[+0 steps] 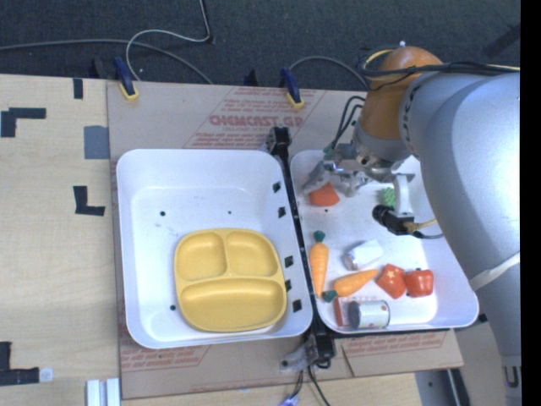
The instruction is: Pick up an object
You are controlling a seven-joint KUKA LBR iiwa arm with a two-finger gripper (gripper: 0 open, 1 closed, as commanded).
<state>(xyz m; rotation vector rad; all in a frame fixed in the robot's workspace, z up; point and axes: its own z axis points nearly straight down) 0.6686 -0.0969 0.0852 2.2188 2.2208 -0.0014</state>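
My gripper (333,179) hangs over the back left part of the right bin (456,315), open, with its two grey fingers spread apart. Just in front of the fingertips an orange-red rounded piece (323,197) lies on the bin floor, and nothing is held between the fingers. Further forward lie two carrots (319,266) (355,282), a white block (365,251), two red pepper pieces (390,280) (420,283) and a silver can (368,315) on its side. A small green item (387,196) sits to the right of the gripper, partly hidden by the arm.
The left bin (144,184) holds a yellow divided plate (230,279). A black divider (292,218) runs between the bins. The grey arm (465,159) covers the right bin's back right corner. Cables trail across the dark floor behind the bench.
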